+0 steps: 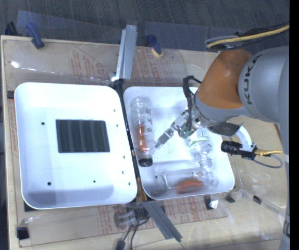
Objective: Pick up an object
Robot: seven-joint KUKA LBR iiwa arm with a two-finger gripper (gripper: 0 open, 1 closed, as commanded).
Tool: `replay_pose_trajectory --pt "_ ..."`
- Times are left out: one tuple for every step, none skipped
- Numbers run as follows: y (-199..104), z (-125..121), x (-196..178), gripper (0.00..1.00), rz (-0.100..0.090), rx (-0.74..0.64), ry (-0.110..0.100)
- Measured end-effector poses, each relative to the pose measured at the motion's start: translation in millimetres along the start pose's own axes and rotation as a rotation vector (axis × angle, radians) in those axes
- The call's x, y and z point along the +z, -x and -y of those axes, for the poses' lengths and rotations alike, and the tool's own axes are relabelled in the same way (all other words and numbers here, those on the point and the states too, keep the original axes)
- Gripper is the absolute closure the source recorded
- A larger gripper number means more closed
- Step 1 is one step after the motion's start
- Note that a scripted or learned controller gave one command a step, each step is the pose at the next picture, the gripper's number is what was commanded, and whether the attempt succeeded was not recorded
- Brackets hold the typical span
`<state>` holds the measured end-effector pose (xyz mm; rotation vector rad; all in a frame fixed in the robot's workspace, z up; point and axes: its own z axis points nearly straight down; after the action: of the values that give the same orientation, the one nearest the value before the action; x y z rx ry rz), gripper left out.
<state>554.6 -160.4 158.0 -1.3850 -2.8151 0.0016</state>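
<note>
The gripper (166,138) hangs low in the right bin (220,184); whether its claw is released or clenched cannot be told from this view. Just to its left, a clear bottle with a black cap (142,130) lies lengthwise along the bin's left wall. A second clear bottle (202,152) lies to its right, under the wrist, and a third with orange contents (188,182) rests along the near wall. The left bin (29,103) holds a dark ribbed rectangle (82,136) amid open floor
</note>
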Motion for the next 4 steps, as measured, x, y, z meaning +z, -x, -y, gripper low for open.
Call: replay_pose_trajectory --pt "-32.2 27.3 36.6 0.0 0.001 0.036 0.001" --pt "8.5 -40.9 52.1 0.0 0.039 0.062 0.004" --pt "17.2 -93.2 56.5 0.0 0.025 -0.052 0.007" --pt "19.6 -90.6 46.1 1.0 0.027 -0.052 0.002"
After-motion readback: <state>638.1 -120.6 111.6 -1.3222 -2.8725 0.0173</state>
